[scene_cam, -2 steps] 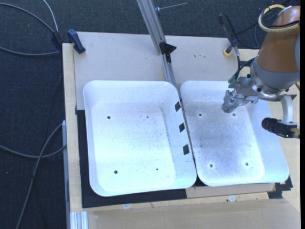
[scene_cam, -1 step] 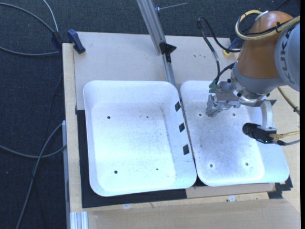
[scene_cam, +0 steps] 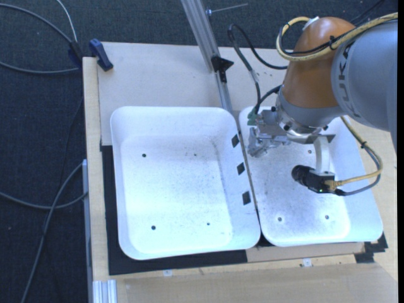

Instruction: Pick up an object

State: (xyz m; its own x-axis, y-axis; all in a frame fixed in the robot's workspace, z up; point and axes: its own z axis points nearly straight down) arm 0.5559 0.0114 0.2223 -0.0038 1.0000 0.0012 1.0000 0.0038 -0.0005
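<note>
Two shallow white bins are seen side by side on the bench (scene_cam: 158, 84). The left bin (scene_cam: 180, 178) shows only dark specks and a few small dots on its floor. The right bin (scene_cam: 315, 216) is partly covered by the arm (scene_cam: 353, 74), which is reached in from the right w/ its orange band (scene_cam: 315, 49) above the wrist.

The gripper (scene_cam: 259, 145) is positioned low over the far-left part of the right bin, just beside the wall shared w/ the left bin. Its metal parts are seen from above and are blurred together, so how far the claw is open, and whether anything is held, cannot be told.

No loose object for picking can be made out w/ certainty; possibly one is hidden under the wrist.

A small black unit (scene_cam: 310, 177) w/ a yellowish cable (scene_cam: 363, 178) is hung off the arm, over the middle of the right bin. A blue clamp (scene_cam: 101, 54) is seen at the bench's far-left corner, and a metal pole (scene_cam: 202, 30) is slanted up from between the bins.
</note>
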